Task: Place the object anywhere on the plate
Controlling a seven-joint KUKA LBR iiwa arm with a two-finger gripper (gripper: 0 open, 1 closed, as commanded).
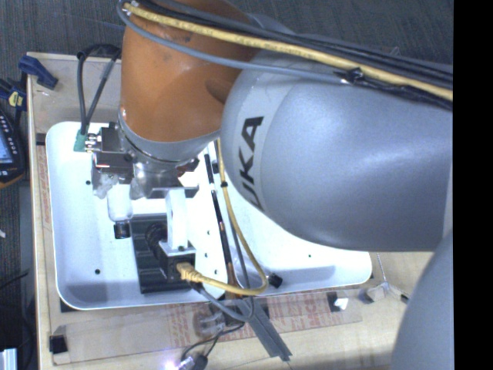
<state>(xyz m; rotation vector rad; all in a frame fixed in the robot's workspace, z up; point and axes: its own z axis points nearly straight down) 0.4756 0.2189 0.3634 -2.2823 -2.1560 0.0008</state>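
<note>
Grey-and-orange arm (pixel 331 153) across centre of frame, above white bin (pixel 69 214) at left; end effector (pixel 115 185) inside bin, grip state indeterminable.

A robotics lab: a large grey industrial arm with an orange band (pixel 331 176) reaches in from three o'clock, trailing bundled black and yellow cables (pixel 308 50). It works over a pale wooden bench (pixel 115 334) bearing a shallow white plastic bin (pixel 65 230). A blue clamp (pixel 35 69) sits at ten o'clock, grey carpet (pixel 62 6) at eleven.
</note>
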